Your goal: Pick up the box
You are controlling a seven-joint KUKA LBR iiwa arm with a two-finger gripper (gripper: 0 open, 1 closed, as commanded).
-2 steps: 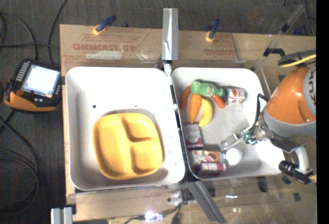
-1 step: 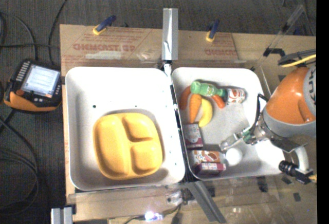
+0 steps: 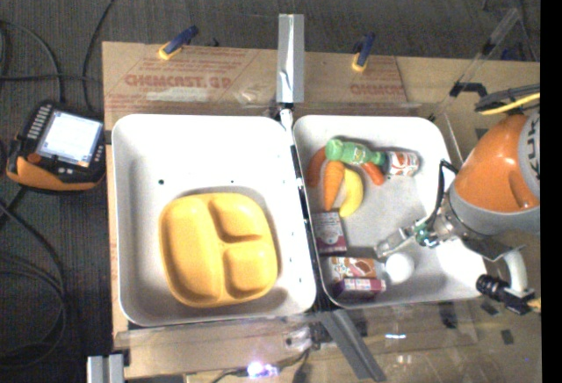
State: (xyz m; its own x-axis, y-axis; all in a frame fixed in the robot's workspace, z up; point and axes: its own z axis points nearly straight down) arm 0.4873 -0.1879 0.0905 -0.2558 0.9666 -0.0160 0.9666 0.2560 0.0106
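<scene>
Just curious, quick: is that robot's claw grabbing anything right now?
Claw: cannot be told; it hovers over the right white bin, beside a small white ball.

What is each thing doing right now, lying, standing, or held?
Tray: flat in left bin, right side up.
Green bottle: lying down.
Can: lying down.
Carrot: lying down.
Purple box: lying, not held.
Red box: lying, not held.
Claw: low over right bin.

Arm (image 3: pixel 496 184) reaching leftward, claw (image 3: pixel 392 244) low
</scene>
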